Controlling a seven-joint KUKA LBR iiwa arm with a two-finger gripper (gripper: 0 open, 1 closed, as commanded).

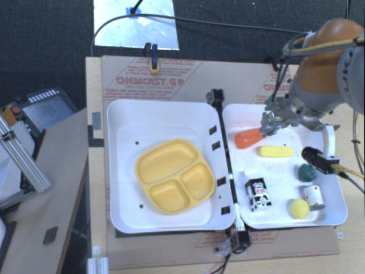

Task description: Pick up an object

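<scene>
Yellow lemon (300,209) at right bin's (336,213) 5 o'clock, cow-print carton (258,194) nearby; orange carrot (247,138) at 10 o'clock, long axis 8-to-2, touching gripper (269,124) at its 8 o'clock; gripper's opening cannot be told.

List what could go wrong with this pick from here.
1. The gripper sits at the wide end of the orange carrot, so the tapered toy may slip out.
2. The yellow corn lies close beside the carrot and could get knocked.
</scene>
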